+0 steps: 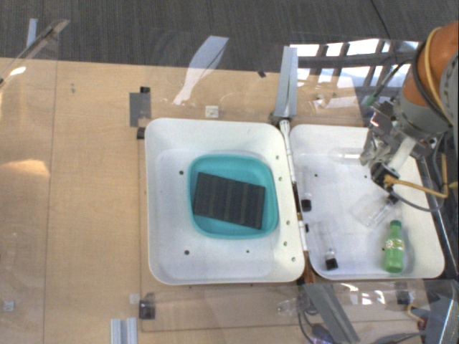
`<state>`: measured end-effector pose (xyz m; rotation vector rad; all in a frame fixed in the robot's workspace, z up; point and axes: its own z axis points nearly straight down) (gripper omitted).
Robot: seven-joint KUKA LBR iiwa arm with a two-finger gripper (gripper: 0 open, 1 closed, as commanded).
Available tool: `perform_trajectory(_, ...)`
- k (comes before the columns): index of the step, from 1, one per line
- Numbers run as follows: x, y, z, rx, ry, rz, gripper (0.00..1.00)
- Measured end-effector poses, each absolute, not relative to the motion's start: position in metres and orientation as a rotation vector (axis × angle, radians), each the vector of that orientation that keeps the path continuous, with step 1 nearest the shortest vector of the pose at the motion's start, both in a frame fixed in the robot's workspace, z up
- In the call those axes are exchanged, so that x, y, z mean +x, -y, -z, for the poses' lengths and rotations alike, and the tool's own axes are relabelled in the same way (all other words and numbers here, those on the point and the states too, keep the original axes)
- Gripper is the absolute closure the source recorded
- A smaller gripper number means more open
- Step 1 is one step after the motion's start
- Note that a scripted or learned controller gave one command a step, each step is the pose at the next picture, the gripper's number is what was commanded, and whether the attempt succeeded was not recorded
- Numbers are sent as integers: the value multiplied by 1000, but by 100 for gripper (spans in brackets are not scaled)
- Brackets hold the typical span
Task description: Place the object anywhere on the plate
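Two white bins sat side by side on the table (pixel 72 192). The left bin (pixel 165 264) held a blue-green plate (pixel 233 167) in its middle. A dark flat pad (pixel 229 199) with lines across it lay right on the plate. It was turned a little, so its corners pointed to about 11 and 5 o'clock. All of the pad was inside the plate's rim.

The right bin (pixel 323 149) had a small green bottle (pixel 393 248) in it. The bottle was down at about 5 o'clock in that bin, close to the wall. A clear see-through thing (pixel 371 210) lay just up from the bottle, at about 3 o'clock in the bin. It was too faint to name. The bottle and the clear thing were near each other but not touching.

The grey and orange arm (pixel 430 84) came in from 2 o'clock. Its jaws were over the right bin at about 1 o'clock, above the clear thing and well apart from the plate. I could not tell if the jaws were spread or pressed together. I saw nothing between them.
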<state>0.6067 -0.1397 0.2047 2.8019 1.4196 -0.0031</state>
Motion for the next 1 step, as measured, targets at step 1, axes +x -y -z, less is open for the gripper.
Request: perform_trajectory(1, 607, 140, -205, 2802, -1419, 3, 0)
